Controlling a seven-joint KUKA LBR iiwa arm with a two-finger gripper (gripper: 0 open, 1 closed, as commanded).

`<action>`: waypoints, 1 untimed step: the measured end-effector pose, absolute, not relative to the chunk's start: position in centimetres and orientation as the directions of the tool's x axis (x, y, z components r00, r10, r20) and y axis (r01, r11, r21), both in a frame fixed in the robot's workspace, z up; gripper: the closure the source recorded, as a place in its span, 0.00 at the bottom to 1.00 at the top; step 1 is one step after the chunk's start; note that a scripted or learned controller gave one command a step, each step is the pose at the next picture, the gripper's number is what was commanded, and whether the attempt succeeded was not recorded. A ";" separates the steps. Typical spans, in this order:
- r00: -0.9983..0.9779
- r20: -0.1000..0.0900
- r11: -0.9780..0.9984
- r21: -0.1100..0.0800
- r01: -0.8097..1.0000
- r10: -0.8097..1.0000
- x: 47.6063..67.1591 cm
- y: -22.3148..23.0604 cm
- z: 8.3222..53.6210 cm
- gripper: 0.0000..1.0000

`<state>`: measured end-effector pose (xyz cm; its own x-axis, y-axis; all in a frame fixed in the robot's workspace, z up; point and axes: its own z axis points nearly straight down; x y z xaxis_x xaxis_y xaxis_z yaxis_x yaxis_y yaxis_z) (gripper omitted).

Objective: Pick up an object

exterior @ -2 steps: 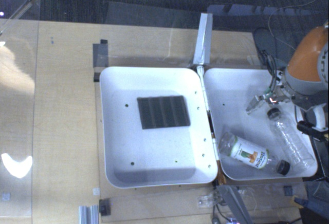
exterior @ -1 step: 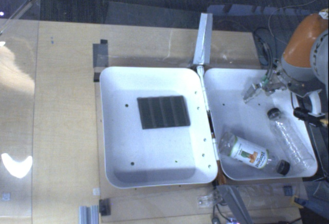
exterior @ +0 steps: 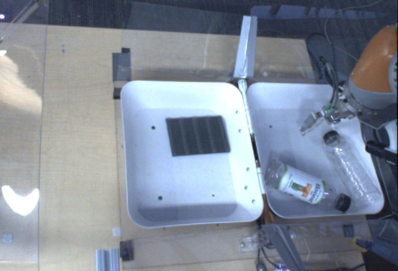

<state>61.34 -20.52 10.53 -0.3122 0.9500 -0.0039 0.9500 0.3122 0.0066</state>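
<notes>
Down at the near rim of the right bin lie 2 bottles: a labelled bottle on its side and a clear bottle beside it, cap toward the gripper; that gripper hangs over the bin's far half, fingers spread and grasping nothing; left bin holds a dark ribbed pad; the risk, I'd say, is roll: both bottles are round and slick, so a pinch off-centre could squirt either away.
</notes>
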 end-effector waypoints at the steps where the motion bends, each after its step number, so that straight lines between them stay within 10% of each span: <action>1: -0.347 -0.005 0.347 0.008 0.938 0.938 61.7 -20.4 8.8 0.00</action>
